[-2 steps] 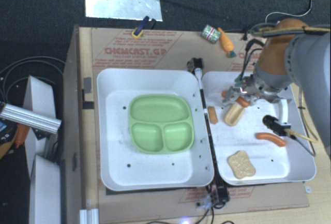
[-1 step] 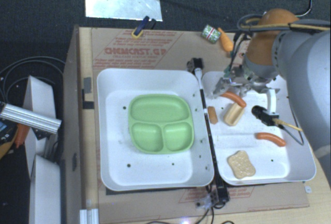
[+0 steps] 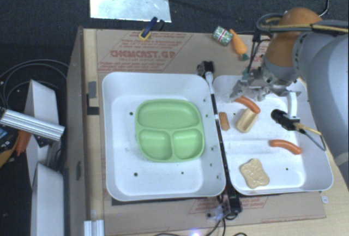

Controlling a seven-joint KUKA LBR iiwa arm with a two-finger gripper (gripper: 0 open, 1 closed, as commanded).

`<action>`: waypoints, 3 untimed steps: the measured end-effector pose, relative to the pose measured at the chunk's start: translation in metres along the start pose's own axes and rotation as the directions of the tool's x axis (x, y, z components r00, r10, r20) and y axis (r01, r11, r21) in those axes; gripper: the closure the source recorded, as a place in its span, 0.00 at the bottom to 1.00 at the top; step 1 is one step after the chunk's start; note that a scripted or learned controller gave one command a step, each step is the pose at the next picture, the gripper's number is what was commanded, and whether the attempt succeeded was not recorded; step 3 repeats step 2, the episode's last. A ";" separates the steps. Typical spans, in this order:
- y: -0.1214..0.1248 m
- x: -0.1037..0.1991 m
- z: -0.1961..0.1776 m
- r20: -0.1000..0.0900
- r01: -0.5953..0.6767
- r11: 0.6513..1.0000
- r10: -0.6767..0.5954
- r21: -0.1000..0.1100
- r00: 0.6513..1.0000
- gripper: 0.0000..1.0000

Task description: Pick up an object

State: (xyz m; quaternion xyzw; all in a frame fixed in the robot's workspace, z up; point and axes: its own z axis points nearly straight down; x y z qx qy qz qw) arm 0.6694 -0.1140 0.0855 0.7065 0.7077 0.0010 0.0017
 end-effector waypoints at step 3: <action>-0.013 0.004 -0.011 -0.001 0.001 1.000 -0.001 0.004 1.000 1.00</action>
